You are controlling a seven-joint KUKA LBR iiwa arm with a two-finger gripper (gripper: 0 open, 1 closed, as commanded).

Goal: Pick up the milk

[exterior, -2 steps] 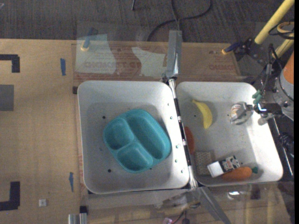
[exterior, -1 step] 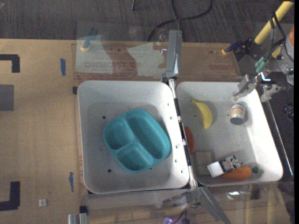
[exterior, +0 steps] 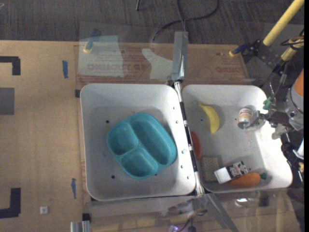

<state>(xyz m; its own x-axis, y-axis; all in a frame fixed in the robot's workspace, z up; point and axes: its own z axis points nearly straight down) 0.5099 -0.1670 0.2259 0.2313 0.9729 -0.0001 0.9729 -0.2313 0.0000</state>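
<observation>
Two shallow white bins sit side by side on the brown cardboard-covered counter. The left bin holds a teal plastic divided plate, lying near its centre.

In the right bin, a yellow banana lies toward the upper left. A small white-and-black milk carton lies on its side near the bin's lower edge, touching an orange carrot with a green top just below and to its right. A tan sponge-like square rests just left of the carton, and a red object sits against the bin's left wall, partly hidden by the rim.

The arm's hand reaches in over the right rim, close to a small round can with a white label, well apart from the carton. Whether the hand is apart or together cannot be told.
</observation>
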